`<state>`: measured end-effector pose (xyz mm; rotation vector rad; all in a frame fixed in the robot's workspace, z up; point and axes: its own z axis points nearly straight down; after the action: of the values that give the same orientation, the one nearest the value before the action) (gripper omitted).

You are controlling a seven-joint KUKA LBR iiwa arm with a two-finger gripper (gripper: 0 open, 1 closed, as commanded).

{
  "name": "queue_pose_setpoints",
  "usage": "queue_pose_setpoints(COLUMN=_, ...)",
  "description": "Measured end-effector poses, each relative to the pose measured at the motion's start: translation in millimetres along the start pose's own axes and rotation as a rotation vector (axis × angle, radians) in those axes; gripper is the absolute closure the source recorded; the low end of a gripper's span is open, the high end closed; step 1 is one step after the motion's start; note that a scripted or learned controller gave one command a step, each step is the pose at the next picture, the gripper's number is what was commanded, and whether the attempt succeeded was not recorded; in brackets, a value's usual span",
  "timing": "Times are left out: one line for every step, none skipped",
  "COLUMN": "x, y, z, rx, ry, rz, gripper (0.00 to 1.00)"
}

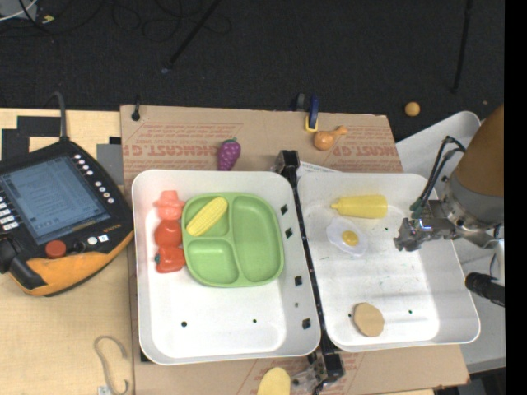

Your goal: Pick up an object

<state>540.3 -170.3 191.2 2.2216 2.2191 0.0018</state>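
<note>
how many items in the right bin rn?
3: a yellow corn-like piece near the back, a fried egg toy just in front of it, a tan round piece near the front edge. The hand might hide more.

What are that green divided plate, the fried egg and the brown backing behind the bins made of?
The green divided plate looks like moulded plastic: one even colour, soft sheen, rounded compartment walls. The fried egg is probably a plastic or rubbery toy, with a glossy white and a flat yellow yolk; the picture is too coarse to be sure. The brown backing appears to be matte cardboard with red printed lettering.
</note>
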Motion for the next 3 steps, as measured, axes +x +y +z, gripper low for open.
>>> queue_pose_setpoints(x=-1.2, y=0.5, z=-38.6, rx=0.0, ry=0.0, rz=-0.001, gripper=1.0)
queue_pose_setpoints(x=58.4, y=14.3, z=-30.9, rx=0.004, ry=0.003, rz=-0.005, gripper=1.0)
queue_pose_setpoints(x=114.9, y=24.7, z=-22.6, rx=0.006, ry=0.004, rz=-0.005, gripper=1.0)
